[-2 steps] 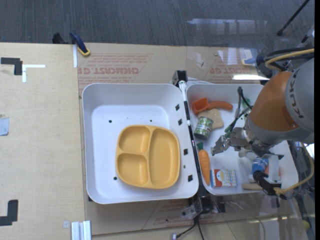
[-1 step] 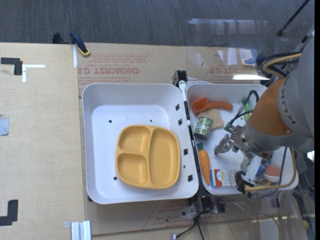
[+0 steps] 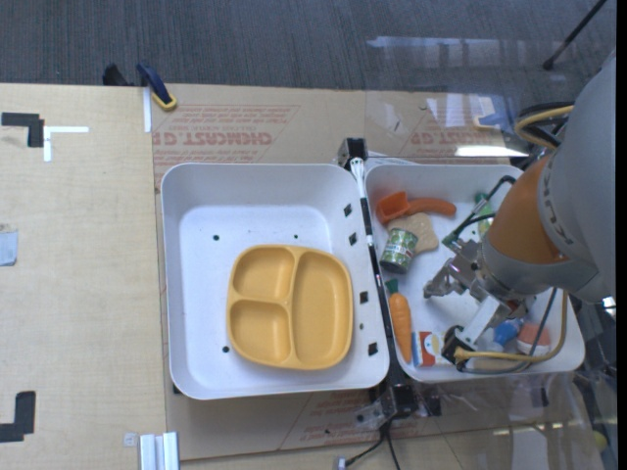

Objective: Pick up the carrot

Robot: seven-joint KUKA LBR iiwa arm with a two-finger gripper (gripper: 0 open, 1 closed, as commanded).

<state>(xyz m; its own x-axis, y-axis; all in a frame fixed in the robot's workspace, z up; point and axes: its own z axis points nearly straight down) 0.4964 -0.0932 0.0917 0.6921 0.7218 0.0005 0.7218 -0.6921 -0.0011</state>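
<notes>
Zero progress on pick so far, far as I can tell. Long orange carrot with green stub top (image 3: pixel 401 325) lying flat in right white plastic bin (image 3: pixel 468 173), hard against divider wall. Metal two-finger gripper (image 3: pixel 447 284) hovering just right of carrot, nothing between fingers. Open or shut? Honestly can't tell. Grab and lift left.

A dark grey carpeted floor (image 3: pixel 294 18) is seen along the top. The bench is covered by a pale wooden board (image 3: pixel 73 282) on the left and flattened brown cardboard (image 3: pixel 245 130) printed with red lettering. Glare is reflected at the upper right.
</notes>
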